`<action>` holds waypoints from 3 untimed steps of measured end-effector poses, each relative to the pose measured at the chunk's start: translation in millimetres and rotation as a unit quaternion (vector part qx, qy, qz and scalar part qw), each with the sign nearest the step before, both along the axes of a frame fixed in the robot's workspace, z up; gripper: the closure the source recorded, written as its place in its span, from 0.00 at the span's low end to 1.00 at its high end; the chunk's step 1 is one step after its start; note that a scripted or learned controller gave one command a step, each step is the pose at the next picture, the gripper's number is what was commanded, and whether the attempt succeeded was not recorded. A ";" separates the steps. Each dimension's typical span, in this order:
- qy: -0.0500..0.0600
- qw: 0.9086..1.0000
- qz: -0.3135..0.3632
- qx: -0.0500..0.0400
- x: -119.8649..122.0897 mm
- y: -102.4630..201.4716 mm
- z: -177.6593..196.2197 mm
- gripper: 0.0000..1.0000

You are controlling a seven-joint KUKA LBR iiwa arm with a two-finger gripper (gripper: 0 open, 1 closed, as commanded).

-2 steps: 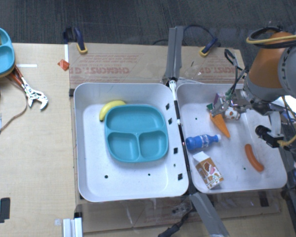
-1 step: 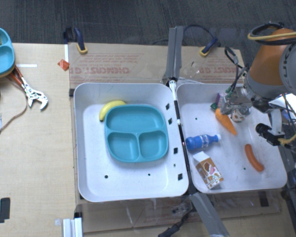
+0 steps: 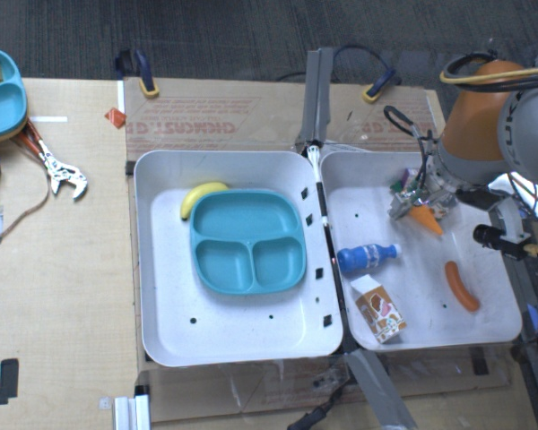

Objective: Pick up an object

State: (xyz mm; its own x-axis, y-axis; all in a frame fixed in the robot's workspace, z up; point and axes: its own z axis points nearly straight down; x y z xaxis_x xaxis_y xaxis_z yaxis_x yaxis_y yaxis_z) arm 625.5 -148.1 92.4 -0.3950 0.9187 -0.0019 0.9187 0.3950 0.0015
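1. pincer (image 3: 414,202) sat low over the far part of the right bin (image 3: 484,330), and from my screen i could not tell whether it was apart or together.
2. just beside its tip lay an orange carrot-like piece (image 3: 428,219), with something small and green (image 3: 400,186) at the other side; contact was unclear to me.
3. nearer the front of that bin i saw a blue bottle (image 3: 366,257) on its side, a small carton (image 3: 379,309) below it, and a sausage (image 3: 461,287) off to the right, well apart from the tool.
4. left bin (image 3: 161,330) held a teal divided tray (image 3: 248,241) with a banana (image 3: 200,195) tucked at its far left corner.
5. out on the bench lay a wrench (image 3: 61,175).
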 end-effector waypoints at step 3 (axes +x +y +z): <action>-0.001 0.993 0.118 -0.001 29.0 2.7 93.5 1.00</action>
